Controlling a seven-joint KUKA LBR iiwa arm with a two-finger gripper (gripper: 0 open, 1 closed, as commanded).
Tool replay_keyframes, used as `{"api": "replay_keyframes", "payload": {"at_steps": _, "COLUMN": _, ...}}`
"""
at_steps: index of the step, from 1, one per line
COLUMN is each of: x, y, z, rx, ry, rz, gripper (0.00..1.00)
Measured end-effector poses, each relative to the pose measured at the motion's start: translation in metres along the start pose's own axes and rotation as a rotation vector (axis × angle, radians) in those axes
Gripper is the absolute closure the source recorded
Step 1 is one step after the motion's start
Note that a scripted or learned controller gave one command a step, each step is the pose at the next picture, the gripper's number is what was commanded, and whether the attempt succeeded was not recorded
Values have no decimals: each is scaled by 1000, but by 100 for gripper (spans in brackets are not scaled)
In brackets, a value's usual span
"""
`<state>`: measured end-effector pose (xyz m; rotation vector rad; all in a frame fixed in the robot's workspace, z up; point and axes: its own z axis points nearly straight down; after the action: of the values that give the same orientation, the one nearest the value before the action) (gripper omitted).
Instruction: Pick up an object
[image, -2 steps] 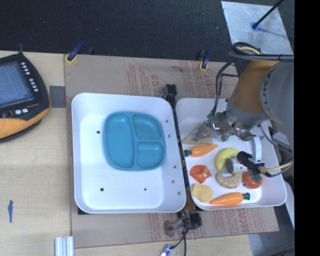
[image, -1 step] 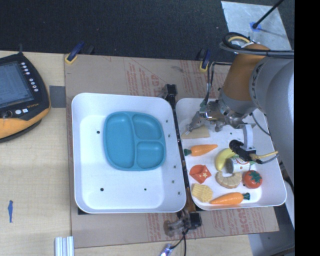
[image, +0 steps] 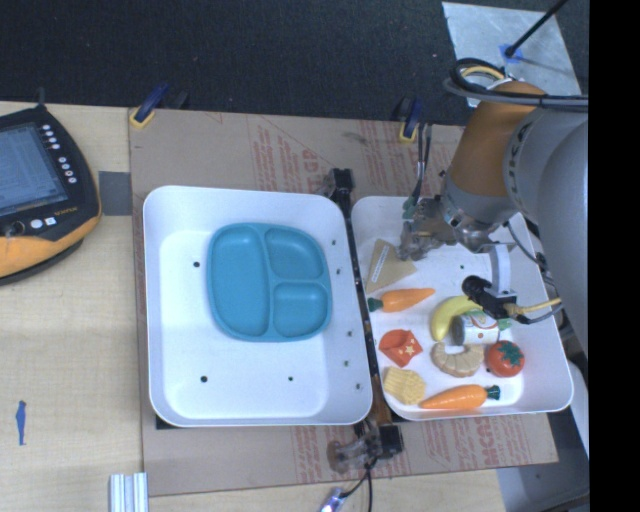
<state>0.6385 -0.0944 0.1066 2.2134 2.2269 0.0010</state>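
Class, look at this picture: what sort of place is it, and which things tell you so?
Probably a robotics lab bench: a robot arm, a control pendant and white bins with toy food.

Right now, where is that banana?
The banana lies in the right bin, near its middle, just below the upper carrot and above a round cookie.
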Motion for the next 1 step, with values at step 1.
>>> {"api": "replay_keyframes", "payload": {"at_steps": 1, "x": 0, "y": 0, "z": 0, "rx": 0, "ry": 0, "rz": 0, "gripper": 0}}
